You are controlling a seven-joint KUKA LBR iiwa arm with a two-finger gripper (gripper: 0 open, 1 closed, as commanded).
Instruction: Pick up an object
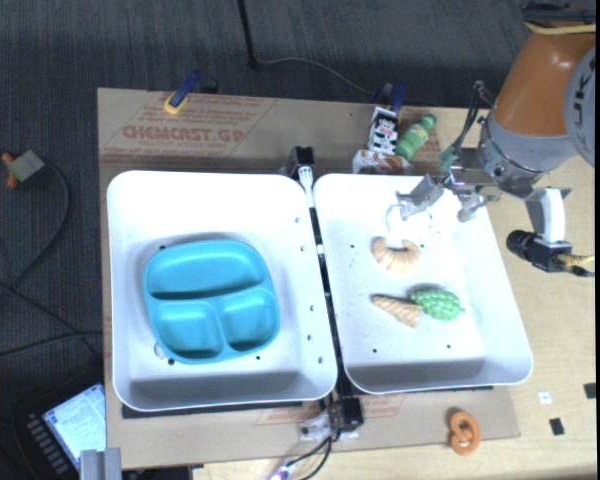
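The right bin (480, 358) holds a tan croissant-shaped toy (395, 253), a tan cone (397, 309) and a green bumpy toy (438, 303) lying against the cone. My gripper (441, 200) hangs over the bin's far right part, above and to the right of the croissant, with its two fingers spread apart and nothing between them. The fingertips (412, 202) stand clear of every toy. The grey arm with its orange band (545, 68) comes in from the upper right.
The left bin (130, 368) holds a blue divided tray (210, 298). A green toy (413, 140) and a small printed box (380, 143) lie on the cardboard behind the right bin. An orange ring (464, 431) lies in front of it.
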